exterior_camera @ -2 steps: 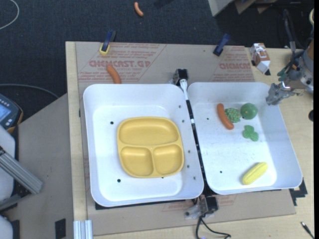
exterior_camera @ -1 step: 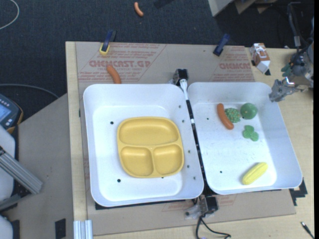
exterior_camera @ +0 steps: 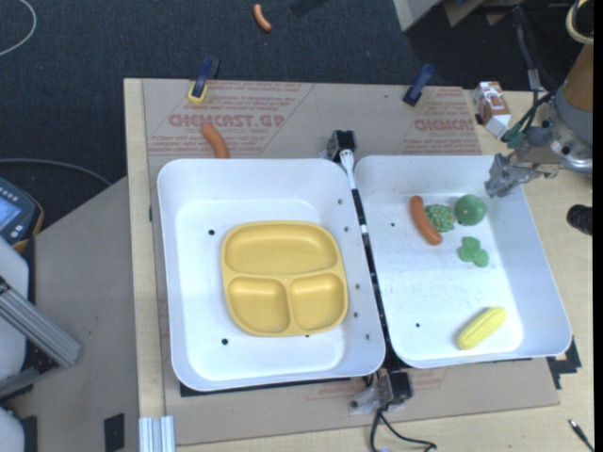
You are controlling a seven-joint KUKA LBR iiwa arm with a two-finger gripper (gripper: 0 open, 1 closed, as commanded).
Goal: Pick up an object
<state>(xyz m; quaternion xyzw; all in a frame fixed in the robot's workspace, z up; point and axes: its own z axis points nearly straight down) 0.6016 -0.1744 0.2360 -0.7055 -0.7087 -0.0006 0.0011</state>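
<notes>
Objects for picking all lie in the right bin [exterior_camera: 537, 252], and the gripper [exterior_camera: 502, 179] hangs at that bin's upper right corner, just over the rim, low on the end of the grey arm [exterior_camera: 570, 130] that comes in from the right. It is small and dark against the white wall, so I cannot tell how it is set — nothing shows in it, and I judge the pick not yet made.

Nearest to it is the green ball [exterior_camera: 470, 210], just beside and a little below-left in the view. Touching or almost touching the ball's left side is a knobbly green piece [exterior_camera: 439, 217], and against that lies the orange carrot [exterior_camera: 425, 220], slanted. A smaller green cluster [exterior_camera: 473, 251] sits alone a little below them, and the yellow corn [exterior_camera: 481, 328] lies well apart near the bin's lower edge, tilted.

To do this step well, I would choose a target with free space round it. The ball is closest but round and crowded on one side — likely to roll or squirt out of a two-finger pinch. The corn looks the safer choice: isolated and long, so closing across its narrow width, square to its slant, should hold. Descend straight, centred over the piece, and avoid the bin wall.

The left bin [exterior_camera: 184, 252] holds a yellow divided plate [exterior_camera: 283, 276]; another carrot [exterior_camera: 216, 140] lies outside on the cardboard base [exterior_camera: 283, 111].
</notes>
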